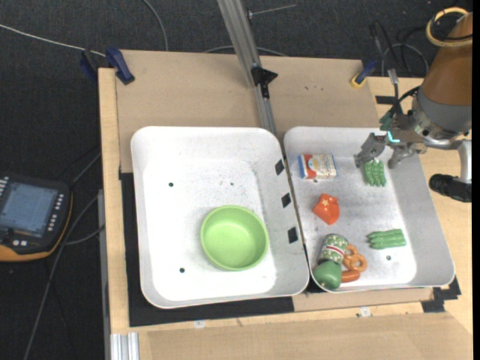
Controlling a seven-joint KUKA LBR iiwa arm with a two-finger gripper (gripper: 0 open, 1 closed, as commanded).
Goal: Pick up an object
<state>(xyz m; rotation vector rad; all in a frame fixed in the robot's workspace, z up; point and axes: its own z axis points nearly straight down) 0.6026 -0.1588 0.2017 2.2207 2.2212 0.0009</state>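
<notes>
My gripper (pixel 382 154) hangs over the far part of the right bin (pixel 420 223), its two dark fingers spread apart, open, with nothing between them. Just below it lies a small green ridged toy (pixel 374 174), close to the fingertips but not held. To the left of the gripper, a small white carton with red and blue print (pixel 317 166) lies flat. A red-orange pepper-like piece (pixel 326 208) sits mid-bin. Another green ridged toy (pixel 386 238) lies nearer the front.
At the right bin's front left corner, a printed can (pixel 334 247), a pretzel shape (pixel 352 262) and a green round piece (pixel 327 275) are bunched together. A light green bowl (pixel 234 236) stands in the left bin (pixel 161 201). A metal post (pixel 244 36) rises behind the bins.
</notes>
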